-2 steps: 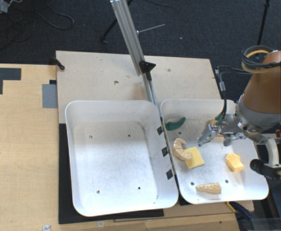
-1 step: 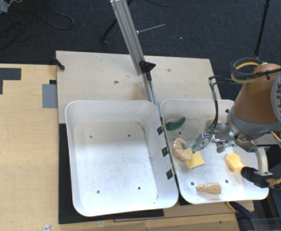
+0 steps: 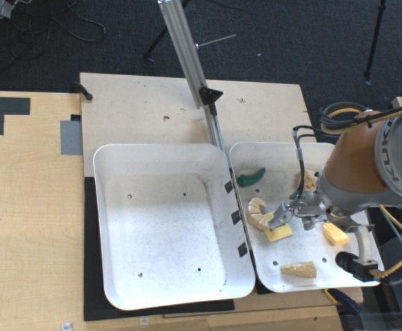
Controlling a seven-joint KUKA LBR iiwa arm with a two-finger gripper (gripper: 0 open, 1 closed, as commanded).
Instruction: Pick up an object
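Arm: the grey arm with its orange band [image 3: 356, 164] reached in over the right bin [image 3: 283, 158] from that bin's right edge, wrist bent down toward the bin floor.
Jaws: the gripper [image 3: 281, 217] sat low over the middle of the right bin, tip aimed toward the divider between the two bins; whether the jaws were spread or pressed together could not be told from this slant.
Nearest thing: a yellow block [image 3: 279, 234] lay just beside the tip, on the side toward the bin's near edge, so close that contact could not be ruled in or out.
Its long axis: roughly along the bin's width, tilted slightly.
Neighbour: a pale ridged piece [image 3: 257, 212] lay against the block on the divider side, crowding that flank.
Other candidates: a second yellow block [image 3: 336, 234] toward the right edge, a tan oblong piece [image 3: 298, 270] near the near edge, a green curved thing [image 3: 251, 177] by the divider toward the far edge.
Left bin [image 3: 118, 158]: no arm over it.
Judgement: nothing was seen held; the coming move likely turned on shifting the tip slightly toward the near edge to centre on the yellow block and closing across its short side.
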